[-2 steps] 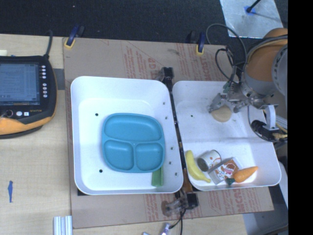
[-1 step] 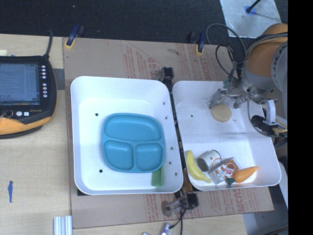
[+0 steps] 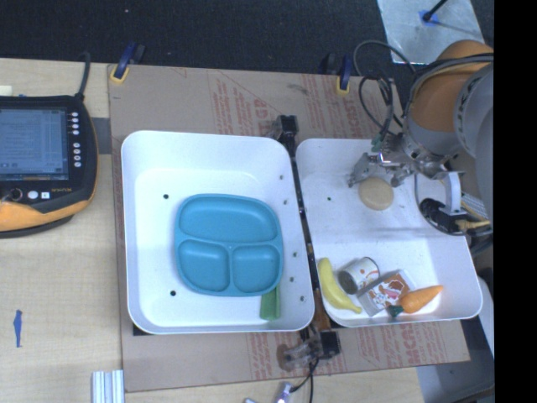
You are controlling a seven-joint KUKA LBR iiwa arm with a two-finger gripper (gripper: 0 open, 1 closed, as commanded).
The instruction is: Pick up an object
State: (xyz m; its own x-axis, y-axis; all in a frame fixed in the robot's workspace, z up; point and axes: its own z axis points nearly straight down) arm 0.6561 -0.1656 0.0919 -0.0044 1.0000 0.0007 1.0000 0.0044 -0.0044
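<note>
My gripper (image 3: 379,168) hangs over the far part of the right bin (image 3: 336,166), its metal fingers spread just above a round tan cookie-like disc (image 3: 377,196). Nothing sits between the fingers. Along the bin's near wall lie a yellow banana (image 3: 333,286), a small tin can (image 3: 359,274), a flat printed packet (image 3: 386,293) and an orange carrot (image 3: 422,298). The left bin (image 3: 151,166) holds a blue divided plate (image 3: 228,243) and a green piece (image 3: 270,305) at its near right corner.
A teach pendant with a lit screen (image 3: 38,154) lies on the bench to the left of the bins. Black cables (image 3: 440,214) loop along the right bin's right rim. Clamps (image 3: 124,61) hold the cardboard underlay at the back.
</note>
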